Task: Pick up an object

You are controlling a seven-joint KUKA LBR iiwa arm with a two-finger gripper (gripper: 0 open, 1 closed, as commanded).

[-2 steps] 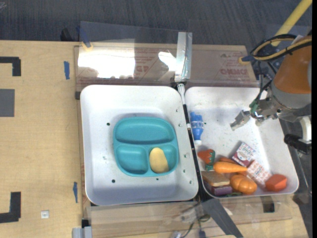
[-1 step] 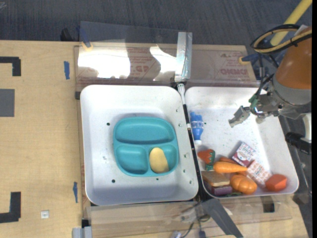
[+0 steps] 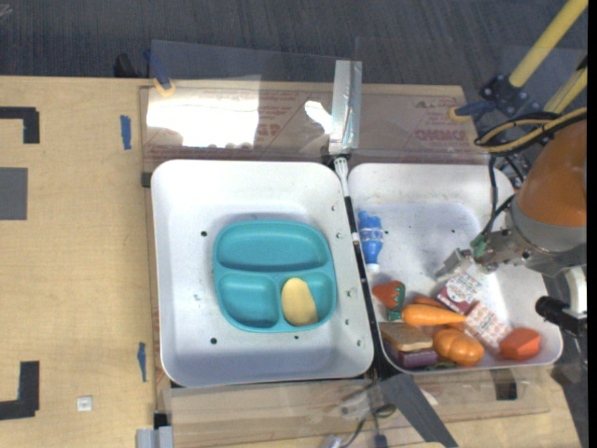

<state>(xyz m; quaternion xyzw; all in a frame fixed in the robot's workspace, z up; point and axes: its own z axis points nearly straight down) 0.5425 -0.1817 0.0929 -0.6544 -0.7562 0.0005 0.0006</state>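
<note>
White plastic bins sit side by side on the counter; the left bin carries a teal divided tray with a yellowish potato-like piece resting in its lower right compartment, well apart from the arm's reach at this instant; the right bin holds the clutter — a blue and white bottle lying along the dividing wall, a red and orange piece just below it, an orange carrot, a small orange fruit, a brown block, a red tomato-like piece and a printed packet, all crowded toward the near edge, probably because the shallow floor lets them slide together; the arm comes in from the right, orange band high over the bin's far corner, and the hand hangs low just above the packet's upper end; whether its grip is spread or closed I cannot tell, and nothing visibly sits in it — so I judge the pick not yet made, with the packet the likeliest target.
</note>
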